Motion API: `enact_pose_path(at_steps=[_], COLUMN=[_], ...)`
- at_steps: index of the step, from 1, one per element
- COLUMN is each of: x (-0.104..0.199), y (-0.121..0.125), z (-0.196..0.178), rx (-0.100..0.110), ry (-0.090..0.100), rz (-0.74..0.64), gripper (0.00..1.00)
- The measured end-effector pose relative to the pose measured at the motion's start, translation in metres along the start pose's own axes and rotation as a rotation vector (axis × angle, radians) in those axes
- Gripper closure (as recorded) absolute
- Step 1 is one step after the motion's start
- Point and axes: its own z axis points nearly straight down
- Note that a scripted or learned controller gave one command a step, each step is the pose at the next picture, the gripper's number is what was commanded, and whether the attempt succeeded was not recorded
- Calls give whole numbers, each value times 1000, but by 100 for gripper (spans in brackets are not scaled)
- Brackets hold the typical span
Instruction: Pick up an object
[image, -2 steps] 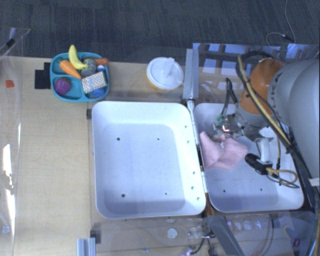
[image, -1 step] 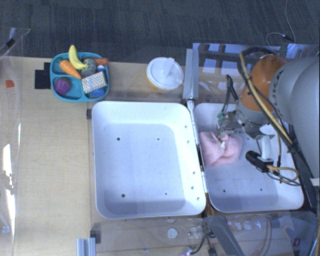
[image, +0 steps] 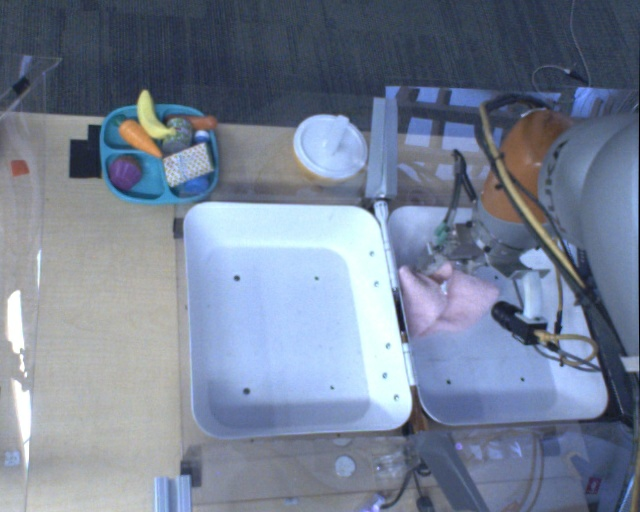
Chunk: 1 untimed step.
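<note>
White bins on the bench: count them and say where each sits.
2. The left bin lies mid-bench; the right bin sits beside it, holding a pink cloth under the arm.

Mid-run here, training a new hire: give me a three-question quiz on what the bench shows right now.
1. True or false: the pink cloth lies in the right bin.
2. What stands beyond the left bin, near its far right corner? A) a white lidded bowl B) a red mug C) a green bottle
3. Fill in: the blue tray of toy food sits on the bench at the far ____ .

Key: 1 true. 2 A, the white lidded bowl. 3 left.
</note>
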Motion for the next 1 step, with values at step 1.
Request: enact_pose_path(at_steps=[1], x=[-5], y=[11], z=[12], rx=[7], ry=[-1], rz=[-78], gripper=[0])
